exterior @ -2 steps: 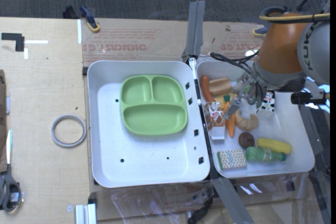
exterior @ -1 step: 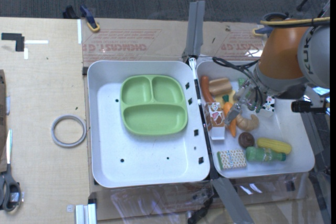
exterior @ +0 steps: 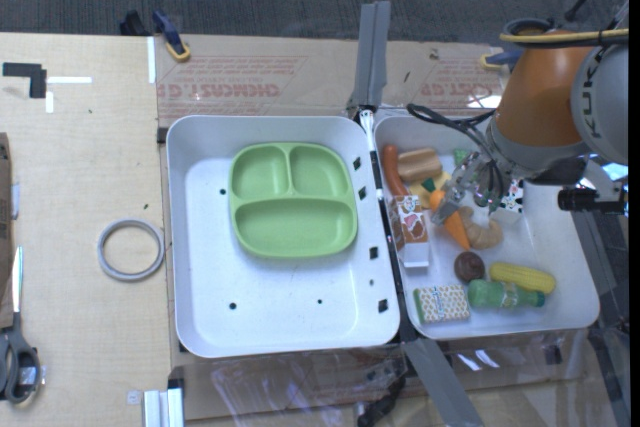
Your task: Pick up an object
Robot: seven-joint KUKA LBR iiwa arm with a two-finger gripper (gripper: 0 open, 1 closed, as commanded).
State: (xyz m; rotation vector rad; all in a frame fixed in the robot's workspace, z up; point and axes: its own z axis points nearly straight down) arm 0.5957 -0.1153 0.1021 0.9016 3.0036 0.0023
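Note:
The right bin (exterior: 560, 310) holds several toy foods: a hot dog (exterior: 408, 165), an orange carrot (exterior: 455, 227), a white carton (exterior: 411, 233), a brown round piece (exterior: 468, 266), a corn cob (exterior: 522, 276), a green bottle (exterior: 503, 295) and a green-patterned packet (exterior: 441, 302). My gripper (exterior: 476, 187) hangs low over the upper middle of this bin, just above the carrot and a tan piece (exterior: 486, 235). Its fingers are lost among the clutter below the orange wrist (exterior: 545, 105).
The left bin (exterior: 200, 315) carries a green divided plate (exterior: 293, 198). On the wooden bench to the left lie a tape ring (exterior: 131, 248) and scissors (exterior: 18, 355). A grey divider post (exterior: 371, 55) stands between the bins at the back.

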